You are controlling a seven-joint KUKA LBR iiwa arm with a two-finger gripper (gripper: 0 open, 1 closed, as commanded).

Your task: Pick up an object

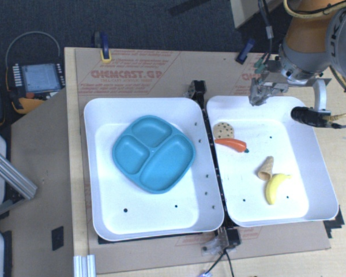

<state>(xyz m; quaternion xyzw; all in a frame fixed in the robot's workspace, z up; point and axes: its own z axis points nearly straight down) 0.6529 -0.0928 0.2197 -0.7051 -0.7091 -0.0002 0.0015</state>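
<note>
Lying in the right bin (311, 206) are four small things, any of which could be picked. A carrot (231, 145) rests near the bin's left wall, pointing roughly left to right, with a round cookie (222, 130) touching it just behind. Toward the bin's middle sits a tan cone (266, 168), and a banana (275, 187) lies just in front of it, the two touching or nearly so. The cone and banana are well apart from the carrot and cookie.

Above the far edge of this bin hangs the claw (258, 96), over the rim near the back left corner, apart from all four things. Nothing is seen between its fingers, and whether they are spread or closed cannot be told from this angle. The arm (314, 27) rises behind it to the upper right, its orange band just above the wrist.

Beside the right bin, touching it along a shared edge, is the left bin (104, 206). A blue plate (153, 153) with three compartments lies tilted in its middle.

Both bins sit on a brown board (138, 71) printed with red lettering, which covers the worktop. A yellow clamp (105, 52) grips the board's far edge. Off to the left, a small screen (39, 77) stands with a cable looped over it.
</note>
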